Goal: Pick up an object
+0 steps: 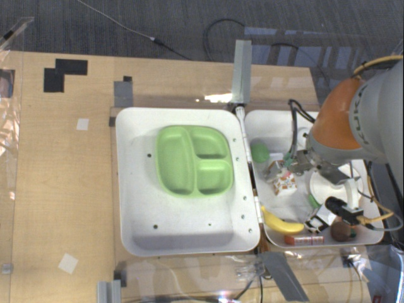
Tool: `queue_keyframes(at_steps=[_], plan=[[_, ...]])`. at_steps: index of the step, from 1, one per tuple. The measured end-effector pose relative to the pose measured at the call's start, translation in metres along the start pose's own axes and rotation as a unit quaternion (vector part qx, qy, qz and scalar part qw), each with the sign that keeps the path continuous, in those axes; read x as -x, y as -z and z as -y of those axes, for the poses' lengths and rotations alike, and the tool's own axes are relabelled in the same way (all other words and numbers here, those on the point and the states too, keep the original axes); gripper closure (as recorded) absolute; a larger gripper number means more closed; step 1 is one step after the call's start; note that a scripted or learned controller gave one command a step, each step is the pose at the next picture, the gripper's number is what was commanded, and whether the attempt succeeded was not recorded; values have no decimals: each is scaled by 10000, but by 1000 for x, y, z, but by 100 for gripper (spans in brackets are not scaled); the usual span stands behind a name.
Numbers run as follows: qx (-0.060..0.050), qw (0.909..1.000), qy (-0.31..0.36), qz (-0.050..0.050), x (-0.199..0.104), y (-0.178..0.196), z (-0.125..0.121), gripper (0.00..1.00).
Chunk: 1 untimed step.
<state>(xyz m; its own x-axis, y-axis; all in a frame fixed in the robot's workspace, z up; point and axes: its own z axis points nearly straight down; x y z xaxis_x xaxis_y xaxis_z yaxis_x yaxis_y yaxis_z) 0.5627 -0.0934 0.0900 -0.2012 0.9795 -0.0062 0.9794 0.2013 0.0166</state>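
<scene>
The right bin (pixel 271 122) holds several small objects. A green ball (pixel 259 151) lies near its left wall, and a yellow banana (pixel 282 223) lies along the front. A small white and red box (pixel 286 182) sits in the middle of the bin. My gripper (pixel 285 166) hangs low over the bin, just above and behind that box and to the right of the ball. The grey arm with its orange band (pixel 334 122) covers the bin's right part. No object is visibly lifted off the bin floor.
The left bin (pixel 136 229) carries a green divided plate (pixel 192 160). At the right bin's front right lie a black and white item (pixel 323 218), a brown round object (pixel 341 231) and a small red item (pixel 308 239). A metal post (pixel 241 74) stands behind the bins.
</scene>
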Motion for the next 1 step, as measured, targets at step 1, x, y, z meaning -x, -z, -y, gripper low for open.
queue_keyframes(at_steps=[1], plan=[[36,10000,40,18,1,13,-3,100]])
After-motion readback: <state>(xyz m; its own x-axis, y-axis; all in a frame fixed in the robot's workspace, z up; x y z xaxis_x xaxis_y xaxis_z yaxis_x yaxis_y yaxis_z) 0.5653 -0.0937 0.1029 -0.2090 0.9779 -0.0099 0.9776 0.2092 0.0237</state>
